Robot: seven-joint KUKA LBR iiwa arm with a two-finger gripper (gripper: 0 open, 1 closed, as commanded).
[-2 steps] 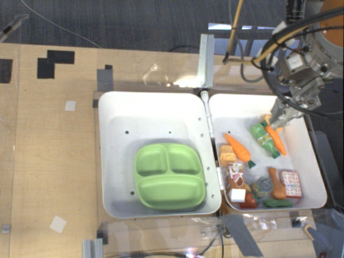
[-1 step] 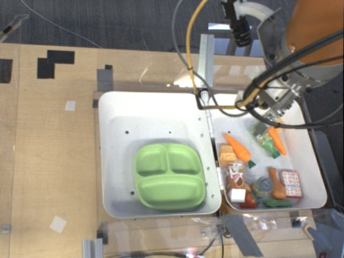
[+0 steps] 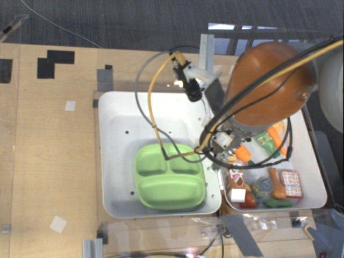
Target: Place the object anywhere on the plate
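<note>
**Plywood bench, two white bins, arm low over the seam between them**

Pale plywood bench (image 3: 48, 160) carries both bins, with dark carpet (image 3: 107, 9) beyond its far edge. The object to be moved cannot be singled out: the candidates are a jumble of small toy foods in the right bin (image 3: 317, 195), among them an orange piece (image 3: 243, 153), a brown one (image 3: 275, 180), a green piece (image 3: 278, 202), a red one (image 3: 246, 198) and a patterned box (image 3: 290, 183). The green plate (image 3: 169, 177), divided into compartments, lies in the left bin (image 3: 115, 144) towards its near side, with nothing on it.

The gripper (image 3: 224, 141) sits under the orange band (image 3: 269, 85) of the arm, near the wall between the bins, above the right bin's far-left corner. Wrist and cables hide its working end, so I cannot tell whether it has anything or how it stands.

The main risk, as I judge it, is a missed or double pick: the items lie touching or just beside one another, so a descent could nudge a neighbour or close on an edge. A carry to the plate must also cross the shared bin walls, where a weakly held piece could drop short. Loose cables (image 3: 153, 106) loop over the left bin and trail across the plate's far rim; they could drag on a placed item.

Black markers (image 3: 54, 62) and small white tags (image 3: 70, 106) dot the bench to the left.
</note>
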